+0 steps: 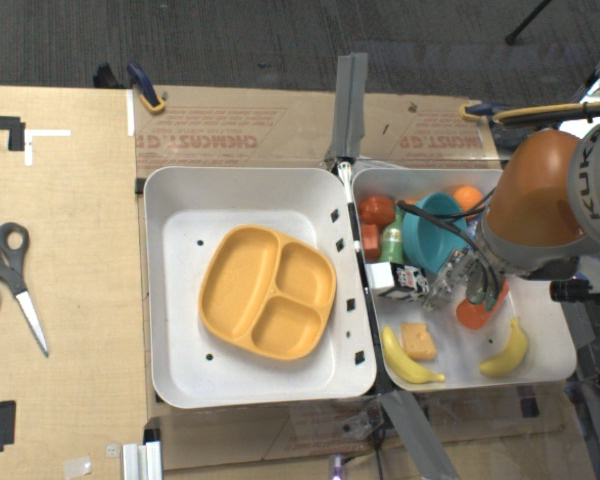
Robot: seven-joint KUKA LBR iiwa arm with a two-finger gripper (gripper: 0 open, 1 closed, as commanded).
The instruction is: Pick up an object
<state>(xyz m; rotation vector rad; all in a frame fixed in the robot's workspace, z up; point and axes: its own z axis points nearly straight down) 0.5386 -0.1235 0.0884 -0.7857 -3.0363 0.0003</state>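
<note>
The right bin point(555, 363) holds several objects: a teal bowl point(427, 233), a red tomato point(377, 209), a green piece point(390, 240), an orange point(467, 197), a small white box point(395, 278), a tan bread cube point(418, 341), and two bananas point(408, 361) point(507, 351). My gripper point(462, 282) is low in this bin, just right of the white box and beside the bowl's lower edge. An orange-red round object point(472, 314) lies directly under it, partly hidden by the gripper. I see nothing lifted.
The left bin point(170, 268) carries a yellow three-compartment plate point(267, 292). Scissors point(15, 273) lie on the bench at the far left. The arm's orange band point(540, 188) covers the right bin's upper right corner.
</note>
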